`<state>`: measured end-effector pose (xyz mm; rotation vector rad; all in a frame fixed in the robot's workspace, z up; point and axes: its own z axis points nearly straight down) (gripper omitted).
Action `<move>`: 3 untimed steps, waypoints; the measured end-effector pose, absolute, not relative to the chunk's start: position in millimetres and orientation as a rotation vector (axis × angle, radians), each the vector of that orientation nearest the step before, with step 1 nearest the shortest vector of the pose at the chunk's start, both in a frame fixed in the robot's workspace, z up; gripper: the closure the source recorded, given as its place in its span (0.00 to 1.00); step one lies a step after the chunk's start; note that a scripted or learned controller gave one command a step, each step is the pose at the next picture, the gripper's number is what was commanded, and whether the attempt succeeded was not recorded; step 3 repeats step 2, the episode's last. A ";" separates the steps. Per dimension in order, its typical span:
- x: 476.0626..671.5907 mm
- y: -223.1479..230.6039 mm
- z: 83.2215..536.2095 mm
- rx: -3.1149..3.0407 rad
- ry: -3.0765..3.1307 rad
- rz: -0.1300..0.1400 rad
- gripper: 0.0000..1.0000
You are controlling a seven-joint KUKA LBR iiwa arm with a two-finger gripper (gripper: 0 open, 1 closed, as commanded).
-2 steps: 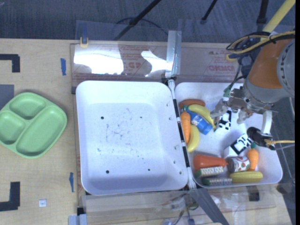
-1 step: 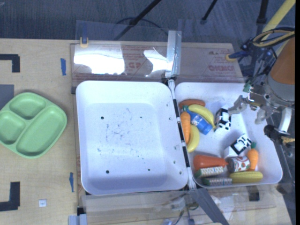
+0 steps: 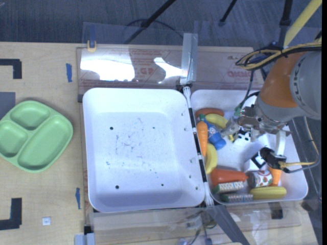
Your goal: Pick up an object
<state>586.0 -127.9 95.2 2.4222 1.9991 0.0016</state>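
Note:
The right bin (image 3: pixel 301 180) holds several toy items: an orange carrot (image 3: pixel 203 135), a yellow banana (image 3: pixel 215 120), a blue piece (image 3: pixel 216 141), a second banana (image 3: pixel 210 158), a red-orange pepper (image 3: pixel 228 175), a yellow piece (image 3: pixel 267 192) and a small can (image 3: pixel 261 178). My gripper (image 3: pixel 236 129) hangs low over the bin's upper middle, just right of the blue piece and the upper banana. The grey arm with its orange band (image 3: pixel 280 86) reaches in from the right. Nothing is visibly lifted.
The left bin (image 3: pixel 102 106) lies beside the right one. A green divided plate (image 3: pixel 34 135) rests on the bench at far left. A clear panel stands behind the bins. Cables hang along the arm at the right.

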 end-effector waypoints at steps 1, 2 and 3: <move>586.7 -128.9 106.8 2.423 1.996 0.004 1.00; 665.4 -86.5 228.4 2.474 1.946 -0.011 1.00; 665.4 -86.5 228.4 2.474 1.946 -0.011 1.00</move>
